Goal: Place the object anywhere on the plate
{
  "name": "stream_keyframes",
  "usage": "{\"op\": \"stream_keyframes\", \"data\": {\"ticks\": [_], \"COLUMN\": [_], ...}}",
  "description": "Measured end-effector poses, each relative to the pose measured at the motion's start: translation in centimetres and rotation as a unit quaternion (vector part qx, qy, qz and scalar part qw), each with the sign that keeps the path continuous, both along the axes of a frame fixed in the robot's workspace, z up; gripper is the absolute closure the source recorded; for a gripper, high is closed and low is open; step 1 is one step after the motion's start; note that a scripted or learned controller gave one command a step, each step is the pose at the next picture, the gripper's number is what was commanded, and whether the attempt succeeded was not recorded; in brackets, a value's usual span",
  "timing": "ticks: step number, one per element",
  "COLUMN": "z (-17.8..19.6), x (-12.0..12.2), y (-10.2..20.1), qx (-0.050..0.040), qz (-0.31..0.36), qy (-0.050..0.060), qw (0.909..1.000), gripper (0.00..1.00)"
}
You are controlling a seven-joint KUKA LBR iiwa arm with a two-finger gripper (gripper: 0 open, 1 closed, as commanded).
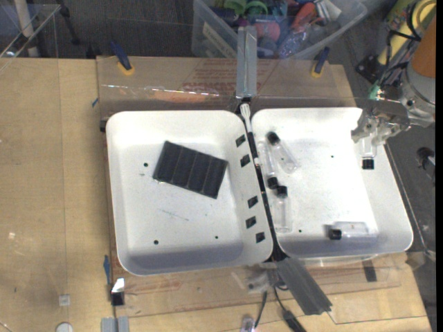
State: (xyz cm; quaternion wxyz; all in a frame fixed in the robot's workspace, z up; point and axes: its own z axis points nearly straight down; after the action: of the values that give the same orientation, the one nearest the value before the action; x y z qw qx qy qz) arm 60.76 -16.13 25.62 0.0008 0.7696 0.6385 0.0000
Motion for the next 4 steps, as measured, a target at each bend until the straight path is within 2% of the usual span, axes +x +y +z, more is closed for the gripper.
{"op": "stream_keyframes", "data": {"ticks": [1, 2, 3, 4], "z": [-2.6, 1.2, 5.0, -5.1], "x": [4.7, 5.9, 6.0, -3.0], "y": [-1.6, -2.3, -3.7, -1.2], "qx": [-0.0001, -0.0001, 0.0002, 0.0013], "qz": [-0.025, -0.128, -0.244, -0.233], "qy": [0.000, 0.000, 0.000, 0.002], "qw": [0.9997, 0.9917, 0.9699, 0.9724], "gripper": [1.00, 1.00, 1.00, 1.00]}}
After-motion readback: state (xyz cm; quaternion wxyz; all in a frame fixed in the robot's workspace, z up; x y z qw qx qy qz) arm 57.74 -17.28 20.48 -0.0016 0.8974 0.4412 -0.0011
